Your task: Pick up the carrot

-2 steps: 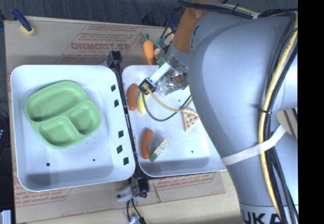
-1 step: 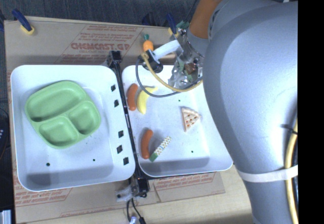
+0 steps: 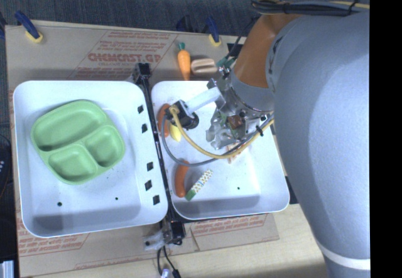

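Cardboard-topped bench, two white bins. Gripper (image 3: pixel 221 133) sits in the right bin (image 3: pixel 267 198), can't tell its state. Carrot (image 3: pixel 183 63) lies outside, beyond it; grabbing bin clutter instead seems likely.

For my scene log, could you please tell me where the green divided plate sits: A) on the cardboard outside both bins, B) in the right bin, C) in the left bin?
C: the green divided plate lies inside the left bin, away from the arm.
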Controlling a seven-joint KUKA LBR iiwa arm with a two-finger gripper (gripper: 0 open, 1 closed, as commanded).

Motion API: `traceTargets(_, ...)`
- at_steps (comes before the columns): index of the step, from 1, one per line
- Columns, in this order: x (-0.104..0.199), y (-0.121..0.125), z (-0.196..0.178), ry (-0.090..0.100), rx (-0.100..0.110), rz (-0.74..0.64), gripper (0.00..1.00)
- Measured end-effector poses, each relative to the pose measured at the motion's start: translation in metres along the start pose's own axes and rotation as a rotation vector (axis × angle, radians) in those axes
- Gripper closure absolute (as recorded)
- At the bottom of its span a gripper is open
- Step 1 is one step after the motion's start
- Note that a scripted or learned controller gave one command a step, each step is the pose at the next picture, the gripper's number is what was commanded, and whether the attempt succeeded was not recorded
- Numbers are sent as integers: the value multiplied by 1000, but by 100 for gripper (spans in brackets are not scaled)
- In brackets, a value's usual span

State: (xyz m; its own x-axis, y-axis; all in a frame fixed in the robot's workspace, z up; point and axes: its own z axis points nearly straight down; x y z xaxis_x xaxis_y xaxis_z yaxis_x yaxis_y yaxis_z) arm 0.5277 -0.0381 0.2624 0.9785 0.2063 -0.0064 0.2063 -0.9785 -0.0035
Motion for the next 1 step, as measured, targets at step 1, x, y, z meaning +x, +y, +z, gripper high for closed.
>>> traceTargets(1,16,37,-77,3,-1,1,100)
